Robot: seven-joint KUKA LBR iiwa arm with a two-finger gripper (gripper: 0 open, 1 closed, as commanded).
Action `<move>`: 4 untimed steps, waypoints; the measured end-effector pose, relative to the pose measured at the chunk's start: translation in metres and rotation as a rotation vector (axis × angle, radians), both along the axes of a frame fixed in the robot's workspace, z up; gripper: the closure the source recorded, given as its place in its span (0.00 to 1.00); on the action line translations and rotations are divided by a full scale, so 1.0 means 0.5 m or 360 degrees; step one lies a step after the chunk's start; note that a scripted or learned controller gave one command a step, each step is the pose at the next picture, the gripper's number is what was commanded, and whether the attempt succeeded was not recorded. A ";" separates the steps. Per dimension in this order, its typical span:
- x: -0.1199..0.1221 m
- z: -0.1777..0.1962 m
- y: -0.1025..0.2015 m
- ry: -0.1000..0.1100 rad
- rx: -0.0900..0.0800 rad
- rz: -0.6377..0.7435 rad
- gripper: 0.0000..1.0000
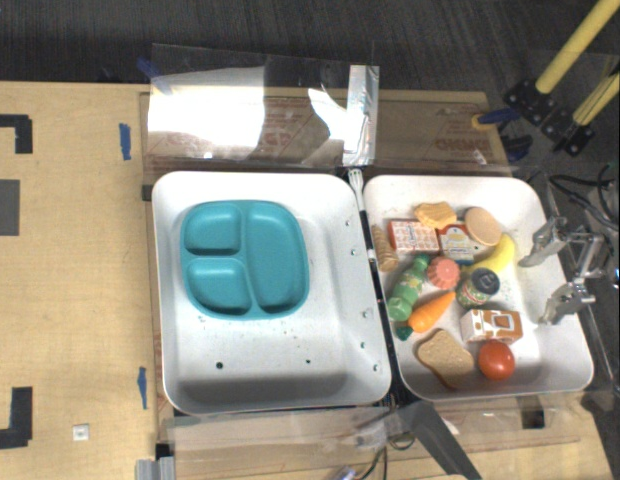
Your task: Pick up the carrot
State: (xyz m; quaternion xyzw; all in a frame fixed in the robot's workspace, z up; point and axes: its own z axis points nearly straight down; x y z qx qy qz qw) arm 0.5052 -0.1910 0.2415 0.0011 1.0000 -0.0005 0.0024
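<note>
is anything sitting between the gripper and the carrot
Yes. The silver two-finger gripper is at the right bin's right edge; the orange toy carrot lies left of it, with a dark round jar and a small white carton between them.

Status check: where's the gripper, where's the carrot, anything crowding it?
Gripper at right bin's right edge, holding nothing. Carrot lies mid-bin, untouched. Crowded: green bottle on its left, dark jar on its right, bread slice just below.

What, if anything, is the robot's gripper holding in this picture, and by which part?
Nothing is held. The metal two-finger gripper sits at the right bin's right edge with nothing between its fingers, apart from the orange toy carrot, which lies among the other toy foods.
</note>
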 end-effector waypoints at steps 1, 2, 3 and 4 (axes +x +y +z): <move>-0.034 -0.229 0.021 -0.0023 -0.0008 0.0116 0.00; 0.071 -0.230 0.112 -0.0010 -0.0003 0.0775 0.00; 0.034 -0.295 0.173 -0.0016 -0.0015 0.0801 0.00; 0.004 -0.291 0.194 -0.0046 -0.0029 0.1332 0.00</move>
